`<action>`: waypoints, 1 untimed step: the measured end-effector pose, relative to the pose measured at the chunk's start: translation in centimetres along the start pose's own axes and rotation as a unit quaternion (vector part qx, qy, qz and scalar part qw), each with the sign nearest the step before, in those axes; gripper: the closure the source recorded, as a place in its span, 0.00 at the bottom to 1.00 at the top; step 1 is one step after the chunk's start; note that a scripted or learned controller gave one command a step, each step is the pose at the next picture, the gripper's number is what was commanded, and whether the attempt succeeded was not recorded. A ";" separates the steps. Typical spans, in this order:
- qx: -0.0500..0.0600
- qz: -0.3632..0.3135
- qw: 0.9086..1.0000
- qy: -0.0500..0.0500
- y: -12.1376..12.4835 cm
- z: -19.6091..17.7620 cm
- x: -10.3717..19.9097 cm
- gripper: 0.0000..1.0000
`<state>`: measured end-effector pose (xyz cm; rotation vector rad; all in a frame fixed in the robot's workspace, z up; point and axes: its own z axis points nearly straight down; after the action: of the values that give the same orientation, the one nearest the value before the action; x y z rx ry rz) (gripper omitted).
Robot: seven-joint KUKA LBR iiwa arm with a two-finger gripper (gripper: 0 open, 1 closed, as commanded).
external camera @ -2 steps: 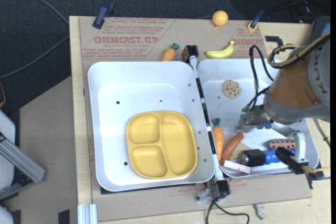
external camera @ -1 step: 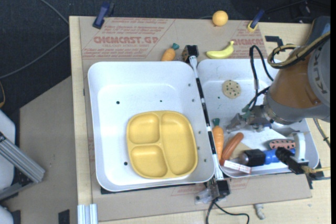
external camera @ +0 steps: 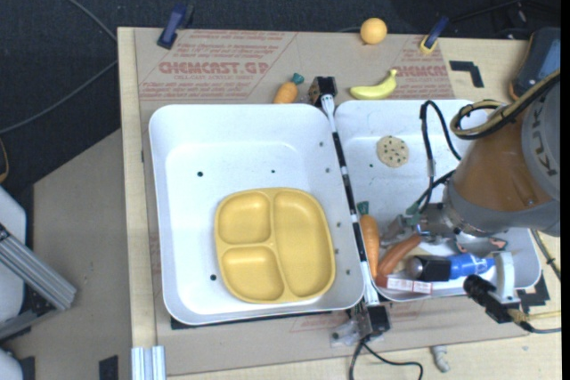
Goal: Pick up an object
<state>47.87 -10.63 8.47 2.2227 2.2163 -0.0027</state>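
Two bins (external camera: pixel 178 191): yellow tray (external camera: pixel 272 243) left; cookie (external camera: pixel 391 150), hot dog (external camera: pixel 396 252), carrot (external camera: pixel 369 238) near hand (external camera: pixel 427 231), grip unclear.

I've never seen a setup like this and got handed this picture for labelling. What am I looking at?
One camera looks down at a slant on a bench with two white bins. The grey-and-orange machine on the right is a robot arm reaching into the right bin, meant to pick something up. The left bin holds a yellow divided plate. The right bin holds a cookie, a carrot and a sausage. Behind the bins lie a banana and an orange ball. The arm hides its gripper, so I can't tell whether anything is held.
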 end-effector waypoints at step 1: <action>0.000 -0.001 1.000 0.001 0.0 0.0 -0.2 0.00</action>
<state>47.89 -10.80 8.43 2.2222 2.2197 0.0000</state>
